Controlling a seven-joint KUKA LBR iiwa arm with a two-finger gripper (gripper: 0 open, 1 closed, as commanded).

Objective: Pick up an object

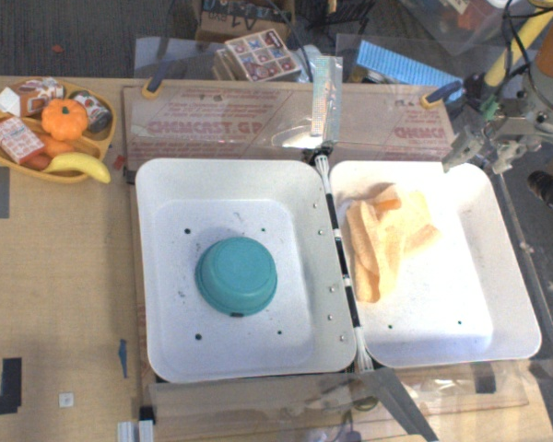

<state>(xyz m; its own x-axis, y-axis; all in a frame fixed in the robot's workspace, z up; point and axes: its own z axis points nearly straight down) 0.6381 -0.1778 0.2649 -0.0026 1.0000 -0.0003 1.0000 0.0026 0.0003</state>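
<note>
arm parked by the right bin's far corner

gripper (484, 150) hangs just past the right bin (507, 330), can't tell its state. cloth (387, 233) inside, bowl (238, 275) in the left bin (157, 247).

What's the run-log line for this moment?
claw: over right bin's far right corner | grasp: none seen | right bin: orange cloth, left side | left bin: teal bowl, upside down
</note>
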